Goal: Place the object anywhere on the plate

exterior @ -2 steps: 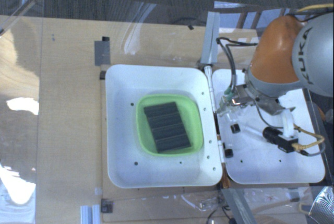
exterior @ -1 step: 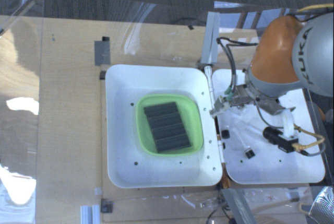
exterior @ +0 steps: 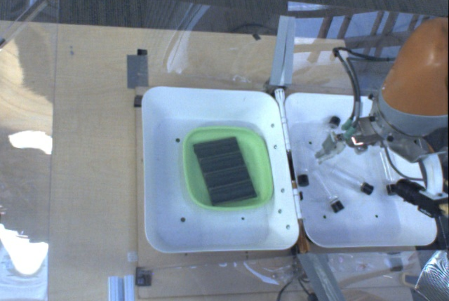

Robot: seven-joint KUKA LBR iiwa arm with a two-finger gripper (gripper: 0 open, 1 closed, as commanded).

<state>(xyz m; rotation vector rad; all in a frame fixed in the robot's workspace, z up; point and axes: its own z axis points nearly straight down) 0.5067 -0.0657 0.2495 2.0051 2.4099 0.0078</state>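
— Well, where did you find things, starting from the big ones?

— You had two shallow white plastic bins side by side: the left bin and the right bin. The grey arm with its orange band reached in over the right one, bent down toward that bin's floor. In the left bin sat the round-cornered green plate, and the dark grey ribbed rectangular block lay flat on it, slightly askew, well inside the rim.

— How would that block have handled?

— You would have judged it stiff and fairly light, probably rubbery, with ridges that give grip. Taking it across its short sides, mid-length, looked safest.

— And the gripper?

— The two-finger gripper hung low near the right bin's left wall, well apart from the block. You could not tell whether it was spread or closed; it was too small and cluttered by cables. A few small black pieces lay scattered nearby.
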